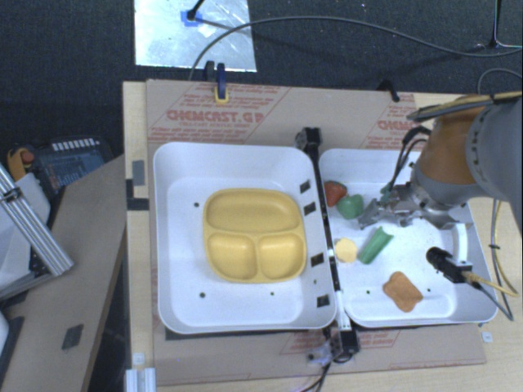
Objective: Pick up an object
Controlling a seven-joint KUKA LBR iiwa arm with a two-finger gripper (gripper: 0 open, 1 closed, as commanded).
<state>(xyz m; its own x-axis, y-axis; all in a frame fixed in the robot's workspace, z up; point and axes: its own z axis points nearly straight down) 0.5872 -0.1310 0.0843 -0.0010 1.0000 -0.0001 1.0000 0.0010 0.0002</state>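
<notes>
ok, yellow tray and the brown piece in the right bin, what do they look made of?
Yellow tray: likely moulded plastic, smooth with a soft sheen and rounded compartment ridges. Brown piece: probably plastic or foam toy food, matte, mottled surface; too small to be sure.

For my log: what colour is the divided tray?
Yellow; the tray shows best in the camera view.

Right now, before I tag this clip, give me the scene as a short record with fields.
left bin: yellow divided tray
right bin: red piece, round green piece, green block, pale yellow disc, brown piece
gripper: over the right bin, next to the round green piece and green block
pick: not yet done; all five pieces lie in the bin
</notes>
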